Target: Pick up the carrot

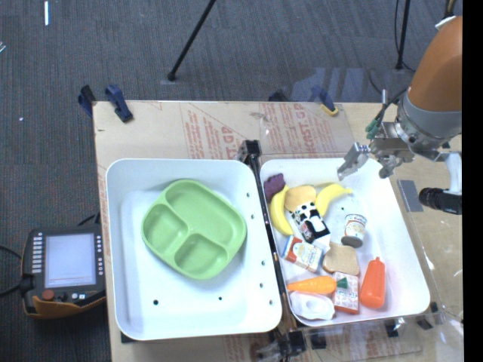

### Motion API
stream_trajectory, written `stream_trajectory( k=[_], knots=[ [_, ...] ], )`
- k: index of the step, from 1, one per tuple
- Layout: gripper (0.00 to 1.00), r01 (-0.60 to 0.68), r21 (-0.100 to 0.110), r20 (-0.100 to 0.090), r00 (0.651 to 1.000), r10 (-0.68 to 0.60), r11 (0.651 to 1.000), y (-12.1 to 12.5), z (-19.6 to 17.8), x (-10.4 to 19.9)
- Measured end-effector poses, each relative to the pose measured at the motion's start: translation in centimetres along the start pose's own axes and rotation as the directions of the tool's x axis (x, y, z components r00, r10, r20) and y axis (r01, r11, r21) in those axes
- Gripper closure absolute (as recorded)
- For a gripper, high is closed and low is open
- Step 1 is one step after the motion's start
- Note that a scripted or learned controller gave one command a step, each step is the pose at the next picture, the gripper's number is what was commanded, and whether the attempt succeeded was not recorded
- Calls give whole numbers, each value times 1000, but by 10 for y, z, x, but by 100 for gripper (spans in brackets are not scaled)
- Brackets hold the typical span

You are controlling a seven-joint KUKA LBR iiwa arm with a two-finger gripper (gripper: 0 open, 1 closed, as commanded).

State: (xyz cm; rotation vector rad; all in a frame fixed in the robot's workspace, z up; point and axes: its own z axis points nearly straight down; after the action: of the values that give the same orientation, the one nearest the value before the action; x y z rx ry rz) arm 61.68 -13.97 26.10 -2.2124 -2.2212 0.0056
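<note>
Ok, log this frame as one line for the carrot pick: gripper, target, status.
gripper: open, above right bin's far edge | carrot: lying near front of bin, untouched | status: not yet grasped

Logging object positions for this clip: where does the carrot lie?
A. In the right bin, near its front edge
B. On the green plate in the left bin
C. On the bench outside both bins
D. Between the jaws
A: the carrot lies in the right bin, near the front, among the other toy foods.
</note>
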Motion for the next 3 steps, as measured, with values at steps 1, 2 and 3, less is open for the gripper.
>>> stream_trajectory(
  k=[1, 2, 3],
  knots=[
    [0, 210, 11, -5, 978, -210, 978, -81, 131, 48],
    [0, 24, 3, -1, 1000, -24, 1000, -135, 130, 54],
    [0, 115, -10, 0, 993, -115, 993, -137, 174, 55]
  ],
)
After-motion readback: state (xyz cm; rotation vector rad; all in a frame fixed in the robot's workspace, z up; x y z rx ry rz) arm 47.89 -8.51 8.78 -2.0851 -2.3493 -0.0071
